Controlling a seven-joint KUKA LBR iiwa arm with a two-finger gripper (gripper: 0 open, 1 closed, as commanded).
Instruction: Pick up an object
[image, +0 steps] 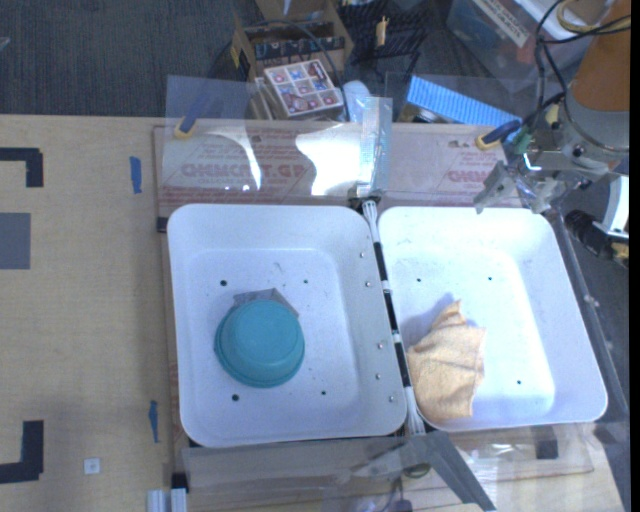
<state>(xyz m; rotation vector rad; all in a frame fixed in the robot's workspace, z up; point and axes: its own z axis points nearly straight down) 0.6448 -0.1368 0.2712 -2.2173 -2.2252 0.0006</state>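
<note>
Cloth (447, 362), tan, crumpled, right bin (570, 300) near edge: pinch raised fold. Tool (512, 185) above far edge; finger state untellable.

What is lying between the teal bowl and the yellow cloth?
In the camera view, the teal bowl and the yellow cloth are in separate bins. Between them lie bare white bin floor and the two adjoining bin rims.

Light wood bench (80, 330); dark carpet floor (100, 50); clutter behind.
</note>
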